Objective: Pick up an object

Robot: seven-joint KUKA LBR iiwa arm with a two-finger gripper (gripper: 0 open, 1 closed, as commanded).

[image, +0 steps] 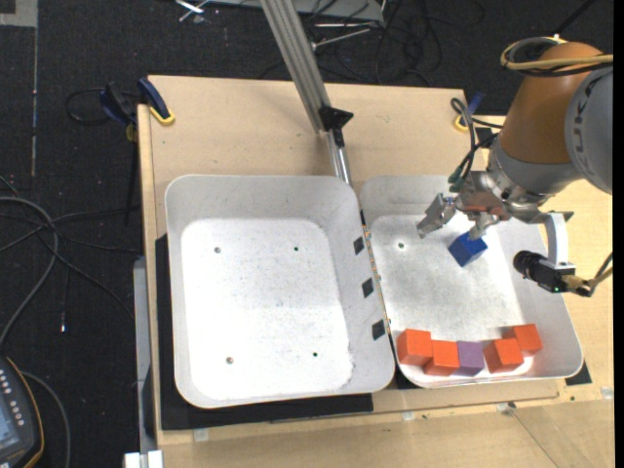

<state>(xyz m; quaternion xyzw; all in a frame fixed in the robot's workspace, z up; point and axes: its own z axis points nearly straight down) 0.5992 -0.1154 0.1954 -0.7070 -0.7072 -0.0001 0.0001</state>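
Observation:
My gripper (451,229) hangs over the far half of the right bin (429,291), its two fingers spread apart and open. A blue block (468,250) lies just below the right finger (479,226), touching or nearly touching its tip, not between the fingers. Along the bin's near edge sits a row of blocks: an orange one (416,344), a second orange one (444,357), a purple one (471,357), and two more orange ones (503,354) (527,337).
The left bin (258,291) stands beside the right one, sharing a raised rim with black clips (369,286). A metal pole (302,61) slants in from the top toward the bins' far junction. Bare wooden bench (244,125) lies behind.

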